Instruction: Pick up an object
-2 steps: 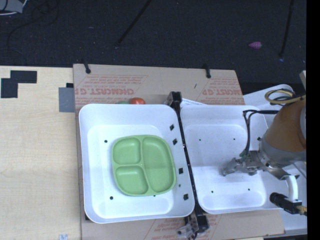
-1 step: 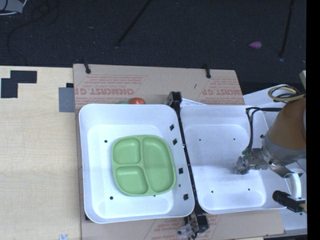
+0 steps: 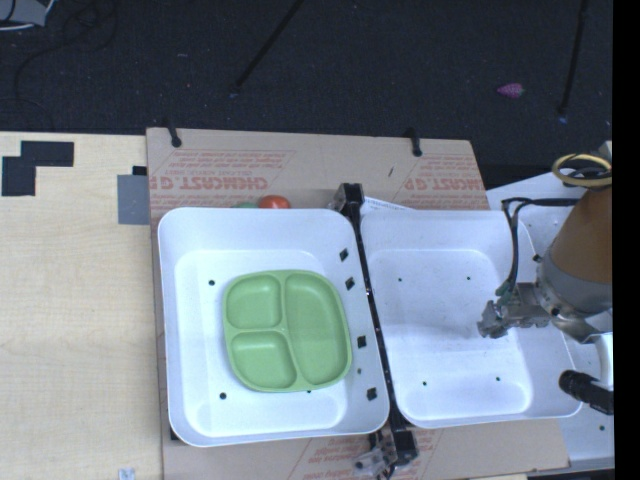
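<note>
My gripper (image 3: 497, 320) hangs over the right side of the right bin (image 3: 450, 393), low and close to its right wall. I can't tell if it is open or shut, because it looks small and dark from up here. I see nothing held in it. The thing I could pick up is the green plate (image 3: 287, 330) with three sections. It lies flat in the middle of the left bin (image 3: 195, 388), well apart from my gripper. A small red thing (image 3: 274, 203) peeks out just past the far edge of the left bin, but I can't tell what it is. So I think the job has hardly begun. I have not grabbed anything yet. I need to go left, over the middle wall, and reach down for the plate.
</note>
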{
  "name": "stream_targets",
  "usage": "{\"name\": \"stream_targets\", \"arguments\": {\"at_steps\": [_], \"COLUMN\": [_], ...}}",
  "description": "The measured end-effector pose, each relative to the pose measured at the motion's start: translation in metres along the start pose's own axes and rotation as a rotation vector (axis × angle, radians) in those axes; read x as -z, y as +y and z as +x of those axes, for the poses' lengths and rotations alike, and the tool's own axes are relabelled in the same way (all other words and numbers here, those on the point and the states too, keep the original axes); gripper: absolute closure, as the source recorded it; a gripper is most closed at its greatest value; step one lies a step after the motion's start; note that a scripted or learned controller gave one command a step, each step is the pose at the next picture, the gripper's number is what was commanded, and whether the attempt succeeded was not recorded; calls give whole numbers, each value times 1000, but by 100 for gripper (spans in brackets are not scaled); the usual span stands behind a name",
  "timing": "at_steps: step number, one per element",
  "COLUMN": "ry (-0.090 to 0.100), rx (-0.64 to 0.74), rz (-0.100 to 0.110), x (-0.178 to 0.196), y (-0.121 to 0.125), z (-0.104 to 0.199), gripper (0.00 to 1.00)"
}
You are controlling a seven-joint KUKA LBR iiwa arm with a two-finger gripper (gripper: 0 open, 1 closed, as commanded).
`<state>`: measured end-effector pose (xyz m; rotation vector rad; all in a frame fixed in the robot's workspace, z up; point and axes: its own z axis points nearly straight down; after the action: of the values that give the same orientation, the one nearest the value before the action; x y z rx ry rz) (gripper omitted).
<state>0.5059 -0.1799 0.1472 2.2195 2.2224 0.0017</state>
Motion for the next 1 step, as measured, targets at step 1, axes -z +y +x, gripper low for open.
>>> {"name": "stream_targets", "arguments": {"at_steps": [1], "ry": [-1], "rx": [0], "rz": [-3], "x": [59], "y": [9], "z": [3], "gripper": [100]}}
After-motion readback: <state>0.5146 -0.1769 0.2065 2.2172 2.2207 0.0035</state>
